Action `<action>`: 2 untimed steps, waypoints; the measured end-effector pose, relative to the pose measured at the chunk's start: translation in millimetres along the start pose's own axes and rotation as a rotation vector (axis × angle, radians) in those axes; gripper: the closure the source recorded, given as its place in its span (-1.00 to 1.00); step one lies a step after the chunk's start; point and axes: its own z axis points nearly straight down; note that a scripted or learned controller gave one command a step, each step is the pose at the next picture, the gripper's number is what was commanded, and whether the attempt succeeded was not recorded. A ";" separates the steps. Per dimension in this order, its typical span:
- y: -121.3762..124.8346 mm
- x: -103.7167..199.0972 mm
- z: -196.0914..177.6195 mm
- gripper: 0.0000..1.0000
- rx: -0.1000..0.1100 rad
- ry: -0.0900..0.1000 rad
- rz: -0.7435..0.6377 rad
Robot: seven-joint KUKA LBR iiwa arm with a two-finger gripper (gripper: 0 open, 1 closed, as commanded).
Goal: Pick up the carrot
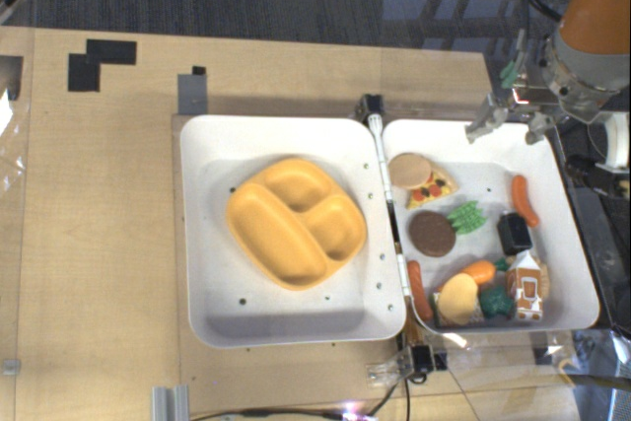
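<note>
I see a tan bench [99, 242] under grey carpet, with two white bins. My gripper [509, 124] hangs spread wide and empty over the right bin's [582, 301] upper rim. The carrot [479, 271] lies at that bin's lower middle.

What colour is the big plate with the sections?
The divided plate is yellow, sitting in the left white bin; the camera view shows it.

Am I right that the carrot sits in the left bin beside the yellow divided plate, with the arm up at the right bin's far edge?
Not quite: the camera view shows the carrot in the right bin, near its front. The yellow divided plate lies in the left bin.
</note>
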 end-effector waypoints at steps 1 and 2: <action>-15.9 9.0 171.1 -1.00 0.019 0.002 0.195; -82.2 16.5 190.5 -1.00 -0.018 0.002 0.240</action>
